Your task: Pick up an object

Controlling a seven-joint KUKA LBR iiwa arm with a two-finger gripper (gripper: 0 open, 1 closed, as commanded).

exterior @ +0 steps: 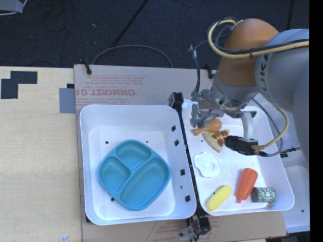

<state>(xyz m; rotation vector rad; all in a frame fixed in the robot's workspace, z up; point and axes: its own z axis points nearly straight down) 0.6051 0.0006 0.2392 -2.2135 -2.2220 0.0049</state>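
From the overhead camera, the arm reaches in over the right bin, its claw low at the far left corner, just above a cluster of toy food: an orange piece and a pizza slice. I can't tell how far the claw is spread or whether it has hold of anything; its tips blur into the toys. Nothing looks lifted, so the pick seems barely begun. The pizza slice's long axis runs diagonally, tip toward the near right. Nearby lie a fried egg, a corn cob, a carrot and a small can. The left bin holds a blue divided plate.
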